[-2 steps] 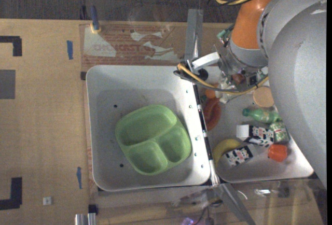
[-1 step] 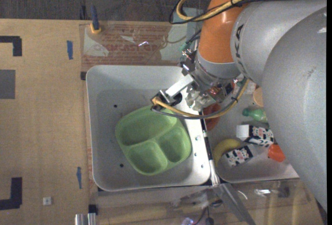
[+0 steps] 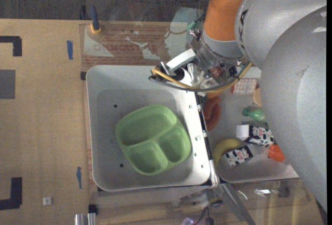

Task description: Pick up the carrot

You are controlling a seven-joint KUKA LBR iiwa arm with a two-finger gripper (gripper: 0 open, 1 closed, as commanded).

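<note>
A bright orange piece (image 3: pixel 276 153) that looks like the carrot lies near the front of the right bin (image 3: pixel 249 174), partly covered by the grey arm. My gripper (image 3: pixel 199 83) hangs over the back left corner of the right bin, by the divider between the bins, with cables looped around the wrist. Directly below and in front of it sits a dark red-orange object (image 3: pixel 211 113); I cannot tell what that one is. The gripper is well away from the bright orange piece.
The left bin (image 3: pixel 98 115) holds a green divided plate (image 3: pixel 153 138). In the right bin are a green bottle (image 3: pixel 253 113), two cow-patterned cartons (image 3: pixel 258 136) (image 3: pixel 237 156), a yellow item (image 3: pixel 225 146) and a red-patterned box (image 3: pixel 244 85). The arm covers the bin's right side.
</note>
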